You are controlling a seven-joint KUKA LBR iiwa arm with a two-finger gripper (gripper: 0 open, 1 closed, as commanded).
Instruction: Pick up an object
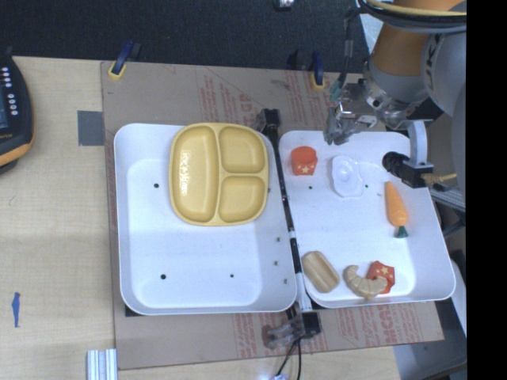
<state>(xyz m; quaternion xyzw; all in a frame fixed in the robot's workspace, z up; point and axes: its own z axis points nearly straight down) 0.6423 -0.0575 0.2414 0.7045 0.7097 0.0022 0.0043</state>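
Note:
My gripper (339, 130) hangs over the far edge of the right bin (348, 236), its fingers pointing down with nothing between them. Below it to the left sits a small red-orange block (303, 161). A clear plastic cup (346, 176) lies just in front of the gripper. Along the bin's right side lies an orange carrot (396, 205). At the near edge rest a tan bread roll (320, 270), a curved tan croissant-like piece (363, 283) and a red block with yellow stars (383, 275).
The left bin (190, 267) holds a yellow three-compartment plate (219, 172) at its far side. A dark divider (283, 204) runs between the bins. The grey arm with its orange band (416, 30) fills the upper right. A black device (12, 109) lies at the far left.

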